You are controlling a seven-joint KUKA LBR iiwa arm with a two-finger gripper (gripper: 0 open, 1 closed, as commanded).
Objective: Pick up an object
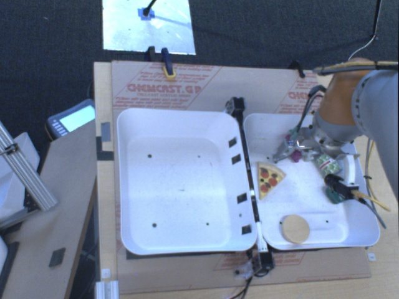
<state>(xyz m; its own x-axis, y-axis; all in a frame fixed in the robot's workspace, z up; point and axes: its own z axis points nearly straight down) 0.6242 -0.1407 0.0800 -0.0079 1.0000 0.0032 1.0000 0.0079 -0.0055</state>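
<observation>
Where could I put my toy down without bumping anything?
The left bin has a wide bare floor between its walls. In the right bin, the far end is crowded by the gripper; a small bare patch lies between the pizza slice and the tan disc.

The protective board (187, 80) under the bins reads "CHEMCAST GP".

A brown board (187, 89) printed with red lettering lies under both bins, and a yellow-handled clamp (167, 64) grips its far edge. Beyond it, a shiny metal sheet (148, 17) lies on the dark floor with a small blue mark on it. At the left stand a slanted aluminium rail (22, 170) and a small lit screen (72, 120).
</observation>
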